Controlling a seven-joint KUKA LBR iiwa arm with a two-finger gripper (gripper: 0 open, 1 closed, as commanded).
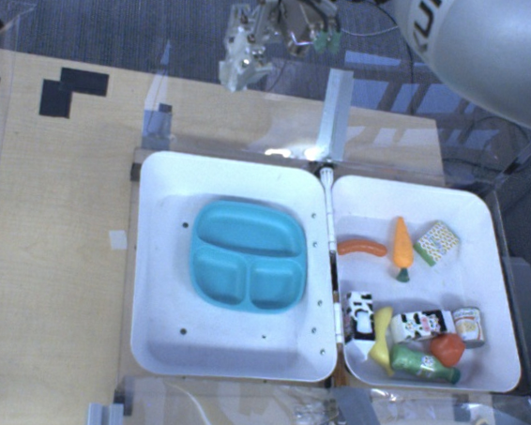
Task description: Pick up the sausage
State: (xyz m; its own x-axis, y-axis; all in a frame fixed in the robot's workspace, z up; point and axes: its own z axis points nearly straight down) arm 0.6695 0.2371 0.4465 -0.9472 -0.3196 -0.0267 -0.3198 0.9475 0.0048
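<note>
Gripper (241, 63) up at top of view, beyond far edge of both bins, above bench; finger spread not readable, nothing visibly between them. Sausage (362, 248) lying flat in right bin (473, 212), near its left wall, just left of carrot (402, 246). Small green-patterned box (437, 243) right of carrot. Milk cartons, banana, tomato, can, green bottle clustered at near edge. Blue divided plate (248, 255) centred in left bin (163, 243).
</note>
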